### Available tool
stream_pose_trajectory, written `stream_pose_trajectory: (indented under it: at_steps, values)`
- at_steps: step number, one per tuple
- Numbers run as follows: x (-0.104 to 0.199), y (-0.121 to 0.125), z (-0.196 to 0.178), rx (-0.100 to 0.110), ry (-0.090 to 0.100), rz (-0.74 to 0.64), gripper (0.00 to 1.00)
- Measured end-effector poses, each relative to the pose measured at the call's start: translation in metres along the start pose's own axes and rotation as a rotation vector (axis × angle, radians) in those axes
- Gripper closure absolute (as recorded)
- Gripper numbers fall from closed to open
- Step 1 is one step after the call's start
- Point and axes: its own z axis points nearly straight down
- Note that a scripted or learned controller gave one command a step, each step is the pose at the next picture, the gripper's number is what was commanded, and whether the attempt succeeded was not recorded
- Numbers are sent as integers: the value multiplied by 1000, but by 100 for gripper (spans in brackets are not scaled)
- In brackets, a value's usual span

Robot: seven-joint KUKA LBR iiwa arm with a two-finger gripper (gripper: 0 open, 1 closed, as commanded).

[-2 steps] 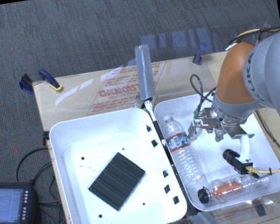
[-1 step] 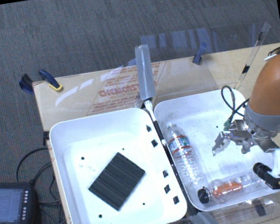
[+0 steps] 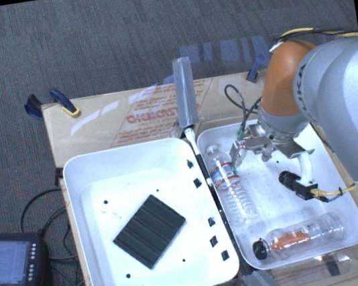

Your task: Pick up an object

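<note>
Two bottles (image 3: pixel 230 184) lie near the hand (image 3: pixel 256 146).

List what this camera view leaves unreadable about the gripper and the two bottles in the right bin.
- Gripper: the wrist and arm above cover its fingers, so its state can't be told.
- Upright-lying water bottle: label text too small to read.
- Capped bottle: the orange contents are blurred through the plastic.
- Right bin: the arm covers its far right corner.
</note>
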Motion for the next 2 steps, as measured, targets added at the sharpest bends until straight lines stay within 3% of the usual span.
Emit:
stream_pose_trajectory:
  at_steps: [1, 2]
  values:
    - [-1, -55, 8, -15, -3, 36, 0]
    - [-6, -89, -58, 6, 22, 7, 0]
